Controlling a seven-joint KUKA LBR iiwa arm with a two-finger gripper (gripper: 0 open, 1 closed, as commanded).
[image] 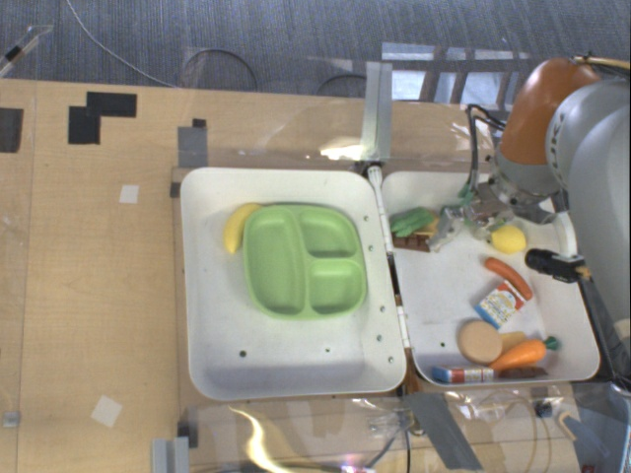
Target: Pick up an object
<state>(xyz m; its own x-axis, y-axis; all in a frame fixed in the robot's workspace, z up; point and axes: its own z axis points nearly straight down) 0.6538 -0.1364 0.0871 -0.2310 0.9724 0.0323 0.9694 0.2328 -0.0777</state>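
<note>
Arm over the far part of the right-hand shallow white bin (434, 294).
You see the two-finger gripper (463, 215) low beside a green leafy vegetable toy (412, 221); whether it is spread or pinching you cannot tell. Just right lies a round yellow lemon (508, 239); nearer you, a red sausage (508, 277), an orange carrot (521, 354). The left-hand white bin (227, 343) bears a green divided plate (301, 259) and a yellow banana (235, 227).

Lab: robot arm (577, 136), bench (89, 294), bins (286, 363).

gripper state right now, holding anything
gripper: low in the right bin, next to the lemon; open or shut cannot be told.
</note>
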